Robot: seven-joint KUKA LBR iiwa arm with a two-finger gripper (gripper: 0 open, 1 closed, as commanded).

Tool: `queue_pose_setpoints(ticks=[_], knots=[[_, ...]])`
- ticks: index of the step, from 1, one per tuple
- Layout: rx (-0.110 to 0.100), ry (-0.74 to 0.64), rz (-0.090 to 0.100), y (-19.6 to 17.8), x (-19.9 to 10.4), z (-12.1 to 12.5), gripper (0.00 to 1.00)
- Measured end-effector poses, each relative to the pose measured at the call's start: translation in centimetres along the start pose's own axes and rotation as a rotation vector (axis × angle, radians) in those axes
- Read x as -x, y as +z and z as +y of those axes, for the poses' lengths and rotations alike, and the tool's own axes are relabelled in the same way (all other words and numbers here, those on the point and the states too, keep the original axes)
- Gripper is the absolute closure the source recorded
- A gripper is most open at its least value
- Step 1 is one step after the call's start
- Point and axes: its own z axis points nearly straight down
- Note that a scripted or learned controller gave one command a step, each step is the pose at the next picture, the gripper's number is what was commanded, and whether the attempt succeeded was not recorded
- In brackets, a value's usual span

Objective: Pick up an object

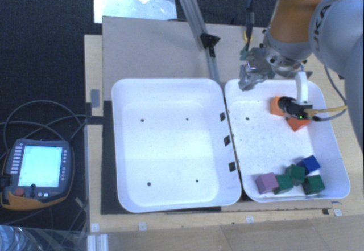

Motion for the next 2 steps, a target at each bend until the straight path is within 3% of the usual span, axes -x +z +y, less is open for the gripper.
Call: queue_pose_setpoints(ticks=[2], knots=[[0.001, -0.001, 0.000, 0.6, -11.7, -0.9, 1.00]])
